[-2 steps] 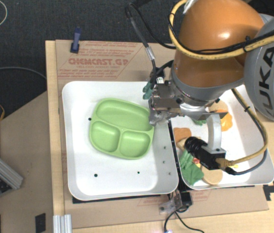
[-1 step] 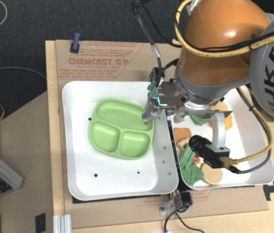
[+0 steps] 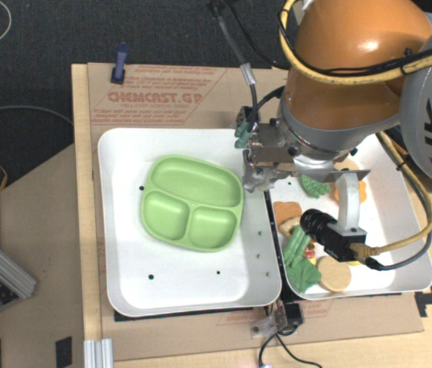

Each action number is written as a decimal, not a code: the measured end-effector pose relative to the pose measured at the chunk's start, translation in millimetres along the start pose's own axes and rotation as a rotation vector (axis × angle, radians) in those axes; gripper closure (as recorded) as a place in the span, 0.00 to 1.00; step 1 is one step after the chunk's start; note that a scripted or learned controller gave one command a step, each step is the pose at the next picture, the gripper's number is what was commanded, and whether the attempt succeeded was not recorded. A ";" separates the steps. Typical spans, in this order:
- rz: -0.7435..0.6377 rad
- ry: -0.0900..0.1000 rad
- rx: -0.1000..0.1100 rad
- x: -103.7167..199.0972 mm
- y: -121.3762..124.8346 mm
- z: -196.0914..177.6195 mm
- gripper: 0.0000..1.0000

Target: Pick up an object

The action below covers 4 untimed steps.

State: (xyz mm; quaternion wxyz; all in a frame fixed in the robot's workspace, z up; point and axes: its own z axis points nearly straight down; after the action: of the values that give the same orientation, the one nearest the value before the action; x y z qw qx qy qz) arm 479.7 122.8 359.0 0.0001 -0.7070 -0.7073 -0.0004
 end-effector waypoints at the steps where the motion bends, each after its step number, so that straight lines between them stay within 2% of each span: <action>1: 0.000 0.000 -0.002 0.3 0.5 -10.1 1.00; 3: -0.002 0.001 -0.006 1.0 1.6 -30.4 1.00; 4: 0.007 -0.006 0.016 -60.1 43.8 162.8 1.00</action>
State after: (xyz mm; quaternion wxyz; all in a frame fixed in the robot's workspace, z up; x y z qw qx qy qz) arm 523.6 62.8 196.2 0.0037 -0.7095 -0.7047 0.0071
